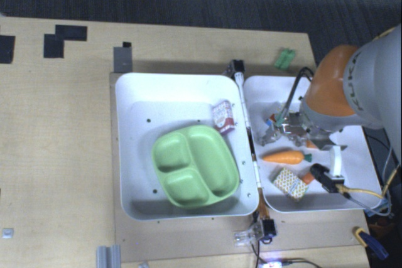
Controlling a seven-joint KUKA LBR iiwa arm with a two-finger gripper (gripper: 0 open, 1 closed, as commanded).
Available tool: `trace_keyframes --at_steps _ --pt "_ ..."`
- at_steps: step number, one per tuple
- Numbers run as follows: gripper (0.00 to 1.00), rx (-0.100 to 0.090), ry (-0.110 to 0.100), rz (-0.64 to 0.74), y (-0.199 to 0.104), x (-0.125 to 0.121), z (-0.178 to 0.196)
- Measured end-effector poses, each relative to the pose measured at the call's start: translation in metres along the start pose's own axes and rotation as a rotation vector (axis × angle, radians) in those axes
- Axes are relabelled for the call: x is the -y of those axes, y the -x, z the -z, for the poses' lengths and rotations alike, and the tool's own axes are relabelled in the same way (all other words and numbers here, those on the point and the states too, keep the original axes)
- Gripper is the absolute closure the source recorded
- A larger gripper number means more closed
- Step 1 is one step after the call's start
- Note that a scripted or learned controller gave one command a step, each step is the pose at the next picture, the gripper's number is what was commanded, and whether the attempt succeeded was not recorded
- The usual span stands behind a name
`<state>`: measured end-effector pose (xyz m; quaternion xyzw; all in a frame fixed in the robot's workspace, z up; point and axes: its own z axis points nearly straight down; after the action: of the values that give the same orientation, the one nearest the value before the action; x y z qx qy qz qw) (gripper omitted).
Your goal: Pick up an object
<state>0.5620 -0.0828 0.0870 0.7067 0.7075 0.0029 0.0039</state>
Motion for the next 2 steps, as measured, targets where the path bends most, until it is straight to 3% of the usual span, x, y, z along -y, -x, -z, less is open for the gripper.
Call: trace_keyframes --at_steps 1,2 --pt "0.00 0.000 -0.003 0.003 0.006 -0.044 -0.001" --pt "1.00 -0.001 0.003 0.006 0.005 -0.046 0.011"
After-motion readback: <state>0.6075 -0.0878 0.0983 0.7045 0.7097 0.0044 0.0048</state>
